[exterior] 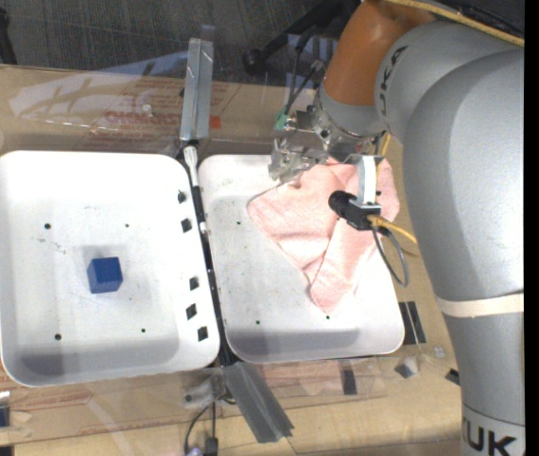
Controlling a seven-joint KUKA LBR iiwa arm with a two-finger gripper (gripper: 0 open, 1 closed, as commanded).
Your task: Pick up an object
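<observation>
From my feed the gripper (293, 160) sits at the back edge of the right bin (250, 335), touching the pink cloth (321, 231) bunched toward that bin's right wall; can't tell what its fingers are doing. Front-left floor there is bare. A blue cube (105, 274) sits alone in the left bin (22, 174).

Pink cloth (321, 231) — crumpled, right bin (250, 321)

White "KU" on the arm's base (488, 437)
</observation>
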